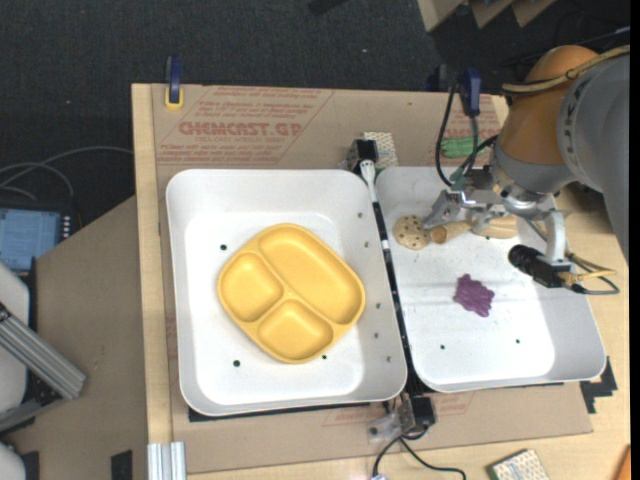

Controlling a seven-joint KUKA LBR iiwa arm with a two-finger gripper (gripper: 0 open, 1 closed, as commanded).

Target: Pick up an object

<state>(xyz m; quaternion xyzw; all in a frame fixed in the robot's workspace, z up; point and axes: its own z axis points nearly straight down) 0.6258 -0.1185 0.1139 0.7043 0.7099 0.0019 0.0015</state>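
Cookie (408, 232) lies at the far left of the right bin (500, 358), just beside a tan wooden piece (455, 231). My gripper (470, 206) hangs low over that piece, and I cannot tell how its jaws stand. Nearer me, a purple lump (474, 295) sits mid-bin. A yellow divided tray (290, 291) fills the left bin (200, 368).

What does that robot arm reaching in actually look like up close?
The bulky grey arm has smooth rounded casings with an orange band above the wrist. At its end sits a small silvery metal tool with thin fingers. Dark cables run alongside, and a black part juts out nearby.
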